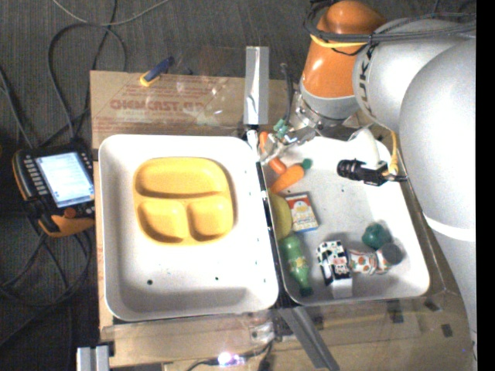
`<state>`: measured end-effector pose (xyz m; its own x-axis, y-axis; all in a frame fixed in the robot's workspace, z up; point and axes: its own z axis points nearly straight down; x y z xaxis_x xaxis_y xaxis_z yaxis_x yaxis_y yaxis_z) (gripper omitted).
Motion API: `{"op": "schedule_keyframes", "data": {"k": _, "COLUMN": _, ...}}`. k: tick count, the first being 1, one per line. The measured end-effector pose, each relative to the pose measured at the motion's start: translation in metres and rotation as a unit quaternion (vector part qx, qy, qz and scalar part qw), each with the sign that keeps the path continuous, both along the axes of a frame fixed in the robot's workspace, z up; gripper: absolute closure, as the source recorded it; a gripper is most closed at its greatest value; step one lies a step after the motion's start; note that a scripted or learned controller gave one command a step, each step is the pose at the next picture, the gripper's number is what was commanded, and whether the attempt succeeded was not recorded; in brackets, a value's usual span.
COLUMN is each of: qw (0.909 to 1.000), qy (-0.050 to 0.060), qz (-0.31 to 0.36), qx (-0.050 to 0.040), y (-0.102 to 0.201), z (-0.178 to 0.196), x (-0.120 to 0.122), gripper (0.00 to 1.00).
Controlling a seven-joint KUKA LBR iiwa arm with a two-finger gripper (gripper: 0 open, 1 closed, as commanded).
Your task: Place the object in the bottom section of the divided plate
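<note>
My gripper [280,136] sits low over the far left corner of the right-hand shallow white bin [402,207], close against the wall shared with the left-hand white bin [116,269]. How far it is parted I cannot tell; the wrist hides the tips. Directly below and just toward the camera from the gripper lies an orange plastic carrot with a green top [288,176], tilted, near the gripper but not visibly between anything. Further toward the camera from it lie a small red-and-yellow printed card [302,211], a yellow banana-shaped piece [282,216] along the dividing wall, a green plastic bottle [295,257], a black-and-white cow-patterned block [333,261], a small spotted white piece [363,263] and a dark green round toy [376,236]. To the gripper's left, well apart, the yellow divided plastic plate [184,198] rests in the left-hand bin, its two smaller sections on the near side.
</note>
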<state>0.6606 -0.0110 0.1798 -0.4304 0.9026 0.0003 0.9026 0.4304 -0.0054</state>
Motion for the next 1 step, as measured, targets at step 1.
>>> {"op": "schedule_keyframes", "data": {"k": 1, "qw": 0.9961, "qy": 0.000, "qz": 0.088, "qx": 0.0001, "y": 0.0710, "z": 0.0119, "x": 0.0082, "gripper": 1.00}}
